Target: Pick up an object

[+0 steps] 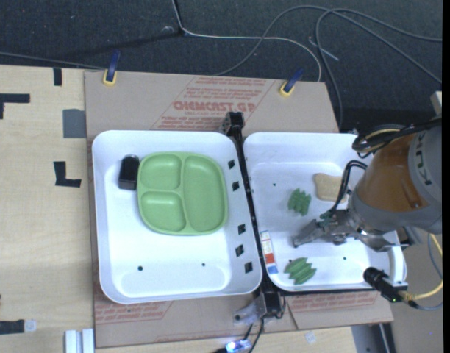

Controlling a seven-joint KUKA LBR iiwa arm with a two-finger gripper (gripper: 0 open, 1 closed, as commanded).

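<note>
Red print runs across the brown cardboard sheet (210, 98) under the bins, and the big line reads roughly "CHEMCAST GP"; the smaller lines around it blur out. A small red-and-blue label (268, 249) sits by the bins' divider, too tiny to read.

We saw the gripper (302, 237) low over the right bin (284, 147), between two green pieces (299, 201) (300, 271), touching neither (a tan piece (326, 186) lay farther back). In the left bin (107, 219) sat a green divided plate (183, 193), a small black object (128, 172) beside it.
</note>
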